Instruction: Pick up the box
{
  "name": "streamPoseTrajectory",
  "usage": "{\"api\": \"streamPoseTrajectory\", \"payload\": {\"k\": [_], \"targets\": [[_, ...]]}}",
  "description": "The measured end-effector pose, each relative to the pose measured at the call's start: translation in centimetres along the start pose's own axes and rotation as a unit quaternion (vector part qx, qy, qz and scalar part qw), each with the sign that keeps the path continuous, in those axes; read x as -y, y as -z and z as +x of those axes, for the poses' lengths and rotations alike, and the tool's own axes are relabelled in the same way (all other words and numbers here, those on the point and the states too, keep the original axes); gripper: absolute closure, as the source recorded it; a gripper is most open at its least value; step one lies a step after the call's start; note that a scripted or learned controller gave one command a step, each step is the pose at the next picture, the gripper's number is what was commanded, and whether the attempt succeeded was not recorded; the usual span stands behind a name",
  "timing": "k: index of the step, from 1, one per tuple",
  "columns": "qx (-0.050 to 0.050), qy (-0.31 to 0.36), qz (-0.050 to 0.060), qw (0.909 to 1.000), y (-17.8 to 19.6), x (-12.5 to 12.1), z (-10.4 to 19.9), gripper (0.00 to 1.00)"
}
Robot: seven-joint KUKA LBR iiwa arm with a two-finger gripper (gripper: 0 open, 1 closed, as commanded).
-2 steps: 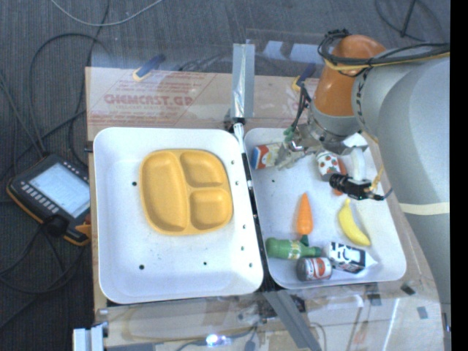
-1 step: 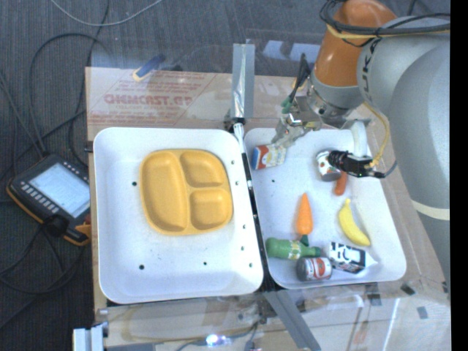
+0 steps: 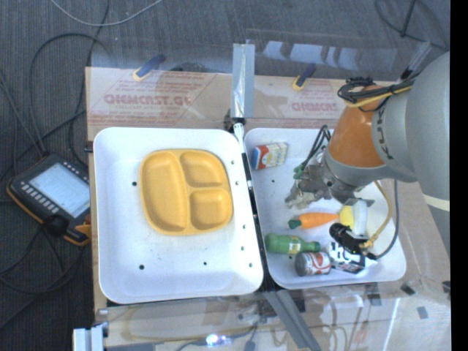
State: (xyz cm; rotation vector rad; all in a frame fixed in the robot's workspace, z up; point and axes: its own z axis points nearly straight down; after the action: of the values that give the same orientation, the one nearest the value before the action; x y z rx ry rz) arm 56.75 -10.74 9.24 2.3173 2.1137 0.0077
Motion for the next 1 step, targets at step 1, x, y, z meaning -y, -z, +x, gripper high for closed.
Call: {"api": "streamPoseTrajectory", "payload": {"k": [1], "targets": [[0.0,0.001,-0.001,1.0,-0.16,-0.04,0.15,0.0]]}}
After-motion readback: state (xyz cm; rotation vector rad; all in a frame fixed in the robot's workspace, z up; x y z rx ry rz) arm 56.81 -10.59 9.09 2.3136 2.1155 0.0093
